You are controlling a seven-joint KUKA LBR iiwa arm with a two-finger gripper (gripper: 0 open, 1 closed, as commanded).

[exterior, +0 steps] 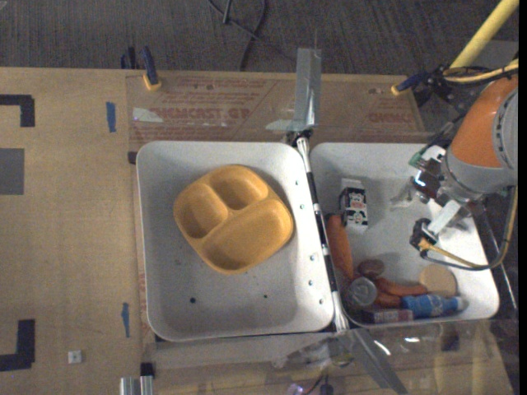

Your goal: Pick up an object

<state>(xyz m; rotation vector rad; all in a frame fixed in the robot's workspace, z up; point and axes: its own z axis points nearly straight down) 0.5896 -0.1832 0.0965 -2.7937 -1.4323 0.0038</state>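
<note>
Fingers hard to make out, state unclear — gripper [428,212] above right white bin [387,159], near small white printed carton [354,202], print unreadable. Left white bin [165,295]: yellow three-compartment plastic plate [233,218]. Faint "CAST" lettering on cardboard sheet [206,109] — rest illegible.

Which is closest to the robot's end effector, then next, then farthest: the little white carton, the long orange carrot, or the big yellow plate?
Measured from the end effector in the camera view:
1. Little white carton, in the right bin, to the end effector's left in the picture.
2. Long orange carrot, along the right bin's left wall.
3. Big yellow plate, across in the left bin.
</note>
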